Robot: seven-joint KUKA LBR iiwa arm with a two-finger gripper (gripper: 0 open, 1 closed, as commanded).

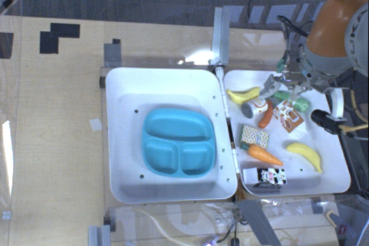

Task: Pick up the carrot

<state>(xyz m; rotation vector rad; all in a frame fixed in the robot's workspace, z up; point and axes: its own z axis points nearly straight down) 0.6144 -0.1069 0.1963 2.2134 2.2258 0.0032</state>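
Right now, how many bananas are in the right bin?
2. One banana lies at the bin's upper left beside the can; the other banana lies at lower right. The arm may hide more.

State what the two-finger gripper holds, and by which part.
Cannot be told: the gripper hovers over the right white bin, apart from the orange carrot.

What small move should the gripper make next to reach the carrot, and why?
Probably move toward the bin's near side. The gripper hovers at the far part of the right bin, above the green item, while the carrot lies nearer, beside the patterned packet.
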